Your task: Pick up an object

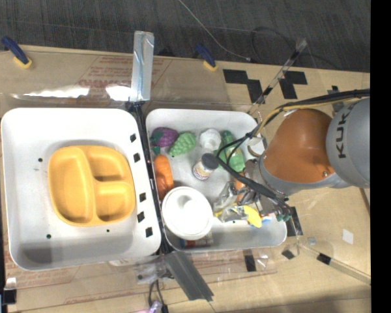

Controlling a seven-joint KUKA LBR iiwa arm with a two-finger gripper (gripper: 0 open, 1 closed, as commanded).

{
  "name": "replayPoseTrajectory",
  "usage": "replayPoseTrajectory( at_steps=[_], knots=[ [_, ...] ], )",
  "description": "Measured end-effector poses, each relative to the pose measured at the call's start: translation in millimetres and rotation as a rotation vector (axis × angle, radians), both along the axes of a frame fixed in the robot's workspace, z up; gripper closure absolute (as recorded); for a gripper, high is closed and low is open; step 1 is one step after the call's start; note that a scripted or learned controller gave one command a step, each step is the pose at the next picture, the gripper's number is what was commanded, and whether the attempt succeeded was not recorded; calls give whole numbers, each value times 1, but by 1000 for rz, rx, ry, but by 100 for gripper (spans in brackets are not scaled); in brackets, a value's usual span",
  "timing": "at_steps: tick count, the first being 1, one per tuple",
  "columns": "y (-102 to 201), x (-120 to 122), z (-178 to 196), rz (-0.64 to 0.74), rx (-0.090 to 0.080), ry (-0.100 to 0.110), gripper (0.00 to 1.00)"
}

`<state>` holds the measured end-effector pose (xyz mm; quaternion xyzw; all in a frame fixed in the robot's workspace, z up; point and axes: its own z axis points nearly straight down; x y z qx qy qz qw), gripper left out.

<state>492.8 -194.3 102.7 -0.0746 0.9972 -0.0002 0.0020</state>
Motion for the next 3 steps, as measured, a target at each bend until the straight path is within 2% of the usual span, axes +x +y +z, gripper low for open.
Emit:
replayPoseTrajectory(
  at_steps=[1,2,3],
  knots=[
    [36,46,-10,-143,-2,0,100],
    [92,98,140,-249,1,-11,100],
    [90,125,146,-719,1,0,100]
  ],
)
